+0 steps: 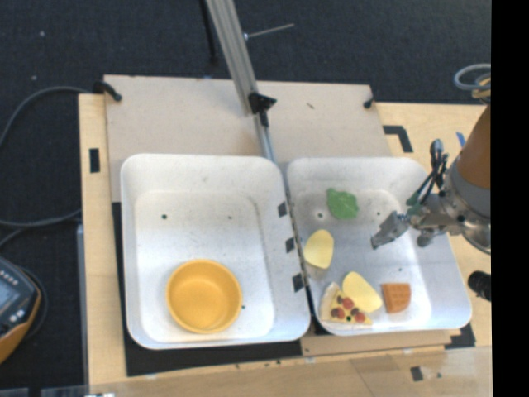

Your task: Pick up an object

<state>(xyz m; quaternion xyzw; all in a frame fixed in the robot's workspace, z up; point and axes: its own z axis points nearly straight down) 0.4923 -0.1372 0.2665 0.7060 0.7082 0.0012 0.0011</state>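
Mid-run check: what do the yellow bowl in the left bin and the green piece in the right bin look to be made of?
Yellow bowl: likely hard plastic, smooth with a slight sheen, judging by its even colour and clean round rim. Green piece: probably moulded plastic or rubbery toy food, matte, with a lumpy outline; too small to tell which.

The arm (pixel 473 168) is cut off at the right, so just its orange band and wrist show. The gripper (pixel 387 234) is small and blurred, hanging over the right bin (pixel 430 304); the wrist covers part of that bin's right wall. A coil of cable (pixel 473 78) runs off the right near the top. A black and orange device (pixel 15 303) is cut by the left edge. The metal rail (pixel 231 44) leaves the top edge. The topping on the pizza slice (pixel 345 306) is too small to identify.
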